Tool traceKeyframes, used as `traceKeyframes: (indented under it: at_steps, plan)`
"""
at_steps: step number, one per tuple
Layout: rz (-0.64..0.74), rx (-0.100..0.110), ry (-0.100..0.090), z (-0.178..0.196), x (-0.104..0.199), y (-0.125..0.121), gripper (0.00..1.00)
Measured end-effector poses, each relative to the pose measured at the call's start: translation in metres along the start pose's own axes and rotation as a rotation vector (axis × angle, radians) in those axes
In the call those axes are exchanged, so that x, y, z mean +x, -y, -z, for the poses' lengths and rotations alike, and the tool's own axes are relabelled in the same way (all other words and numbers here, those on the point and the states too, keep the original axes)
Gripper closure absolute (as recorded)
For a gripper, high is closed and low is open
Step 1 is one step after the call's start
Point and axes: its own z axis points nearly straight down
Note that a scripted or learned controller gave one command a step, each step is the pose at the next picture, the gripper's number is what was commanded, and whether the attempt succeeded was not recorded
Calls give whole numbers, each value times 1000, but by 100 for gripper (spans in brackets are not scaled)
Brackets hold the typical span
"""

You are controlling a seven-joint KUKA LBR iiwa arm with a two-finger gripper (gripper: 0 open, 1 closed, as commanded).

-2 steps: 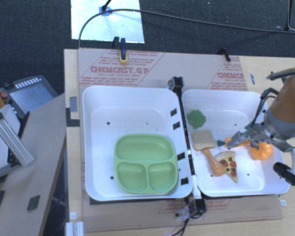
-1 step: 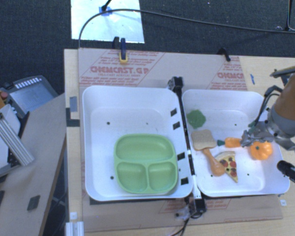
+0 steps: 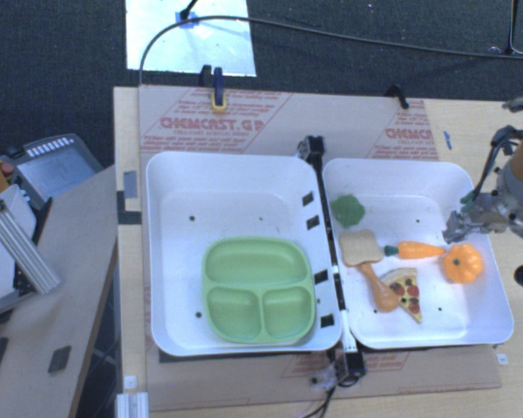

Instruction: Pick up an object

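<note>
**A:** Start at your left. What sits in the left bin (image 3: pixel 170 190)?

**B:** You have a green divided plate (image 3: pixel 259 290) lying flat near its front edge, with three compartments. The bin itself rests on the bench (image 3: pixel 279 116), on printed cardboard.

**A:** And across the divider?

**B:** In the right bin (image 3: pixel 392 185) you see a green broccoli piece (image 3: pixel 348 208) towards the back left. Just in front of it lies a slice of toast (image 3: pixel 361 247), touching a drumstick (image 3: pixel 380 290) that runs down towards the front. Beside the drumstick's end is a pizza slice (image 3: pixel 407 292).

**A:** Further right?

**B:** A carrot (image 3: pixel 416 251) lies crosswise, its tip pointing at an orange pumpkin (image 3: pixel 463 264) near the bin's right wall.

**A:** Where is your gripper?

**B:** Your gripper (image 3: pixel 458 225) hangs at the right wall, just above the pumpkin and the carrot's tip. Whether the jaws are spread or closed, you cannot tell from this view; nothing shows between them.
</note>
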Motion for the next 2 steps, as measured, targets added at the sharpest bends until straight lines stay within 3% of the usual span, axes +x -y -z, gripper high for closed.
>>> traceKeyframes:
  at_steps: [2]
  plan:
    - [1,0,0,115,-9,-1,100]
